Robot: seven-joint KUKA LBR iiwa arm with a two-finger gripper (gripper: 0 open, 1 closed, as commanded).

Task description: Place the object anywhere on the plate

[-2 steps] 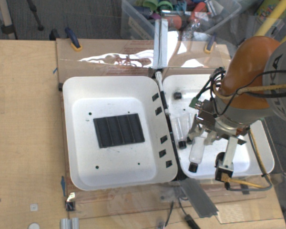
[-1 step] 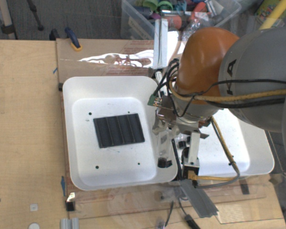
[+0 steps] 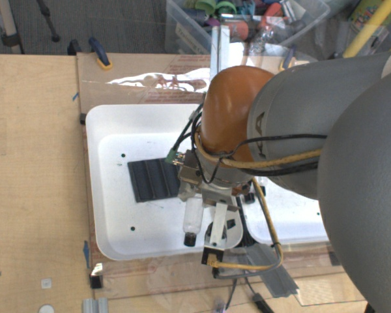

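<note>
two bins sit side by side, and my work is in the left bin point(image 3: 94, 175), where a dark slab point(image 3: 153, 179) lies flat on the white floor at centre-left of the frame. it is the one loose thing i can pick out, so i take it for the object. the gripper point(image 3: 203, 230) hangs just right of and below it, near the bin's lower wall. from this slant i cannot tell whether the claw is spread or pressed together, or whether it has anything. a pale rounded edge point(image 3: 233, 237) under the wrist, at lower centre, may be the plate, but the arm point(image 3: 300, 129) covers too much for me to be sure. to do this step well i'd want the claw brought squarely over the slab's middle and turned so it closes across the short side, then lowered right to the floor, because a thing this thin offers little edge to catch. the slab looks matt, black and ribbed lengthwise, roughly rectangular, likely rubbery or plastic. the ridges should give some grip. the bin is smooth, glossy white with rounded corners, so the slab may slide away if nudged sideways. the right bin point(image 3: 293, 220) peeks from beneath the grey arm and its orange band point(image 3: 231, 109).
</note>
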